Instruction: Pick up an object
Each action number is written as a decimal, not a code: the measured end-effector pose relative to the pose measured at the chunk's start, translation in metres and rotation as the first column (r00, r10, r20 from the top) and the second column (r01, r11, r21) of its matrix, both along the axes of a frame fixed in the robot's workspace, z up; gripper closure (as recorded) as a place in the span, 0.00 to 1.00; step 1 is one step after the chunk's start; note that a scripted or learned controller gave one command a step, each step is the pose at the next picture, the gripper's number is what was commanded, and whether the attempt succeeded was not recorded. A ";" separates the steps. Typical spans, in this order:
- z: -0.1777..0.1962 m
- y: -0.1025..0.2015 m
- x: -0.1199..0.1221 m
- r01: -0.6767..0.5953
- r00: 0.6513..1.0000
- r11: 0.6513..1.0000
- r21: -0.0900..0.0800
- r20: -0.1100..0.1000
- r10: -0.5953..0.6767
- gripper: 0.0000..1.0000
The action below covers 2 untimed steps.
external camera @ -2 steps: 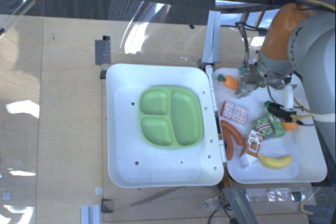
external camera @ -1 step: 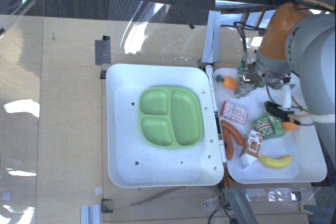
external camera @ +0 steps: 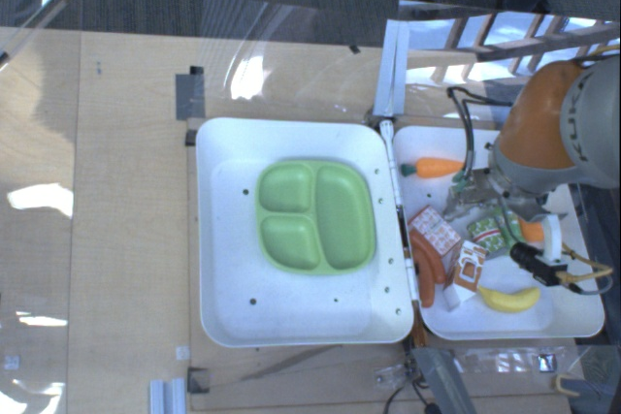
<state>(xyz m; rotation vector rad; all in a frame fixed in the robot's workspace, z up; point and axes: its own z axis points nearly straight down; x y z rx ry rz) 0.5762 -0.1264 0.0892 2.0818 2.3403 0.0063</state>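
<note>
Banana (external camera: 510, 298) lies below-right of claw (external camera: 482, 199) (finger state hidden, cannot tell) in right bin (external camera: 582, 325)

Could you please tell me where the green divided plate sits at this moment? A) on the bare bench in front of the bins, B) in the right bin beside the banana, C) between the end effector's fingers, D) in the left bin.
D: the green divided plate lies flat in the middle of the left bin, while the banana is in the right bin.
</note>
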 end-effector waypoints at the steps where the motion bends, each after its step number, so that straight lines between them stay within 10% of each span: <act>1: -0.002 0.013 0.063 -0.038 0.999 0.999 0.001 -0.012 0.038 0.00; 2: -0.004 0.017 0.081 0.012 0.997 1.000 -0.001 -0.070 -0.012 0.00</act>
